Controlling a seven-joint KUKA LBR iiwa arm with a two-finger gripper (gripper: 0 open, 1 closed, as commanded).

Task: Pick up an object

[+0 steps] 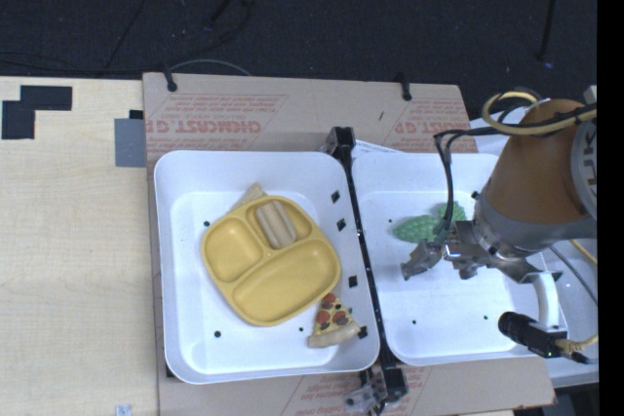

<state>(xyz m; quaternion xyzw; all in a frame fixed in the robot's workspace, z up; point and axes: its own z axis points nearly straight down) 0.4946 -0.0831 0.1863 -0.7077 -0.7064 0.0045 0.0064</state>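
The arm (538, 185) reaches in from the right and hangs low over the right bin (429, 326). Its orange band sits above the grey wrist, and the gripper (424, 265) points left and down toward the bin floor. Whether it is spread or pressed together cannot be told from this slanted view; the metal parts blur into 1 dark grey shape. Nothing is visibly pinched in it. Its tip lies just below and beside a green leafy toy (421, 227), which rests on the floor of the right bin near the upper middle, partly hidden by the wrist on its right side. Whether the gripper touches the green toy cannot be told.

The left bin (185, 307) holds a yellow divided plate (283, 283) with 3 compartments, lying tilted near the middle. A tan sausage-like piece (276, 224) lies in the plate's upper right compartment. A toy pizza slice (333, 323) lies on the bin floor just beside the plate's lower right edge, close to the wall between the 2 bins.

Both bins sit side by side on a sheet of brown cardboard (253, 117) printed with red lettering, on a pale wooden bench (68, 258).
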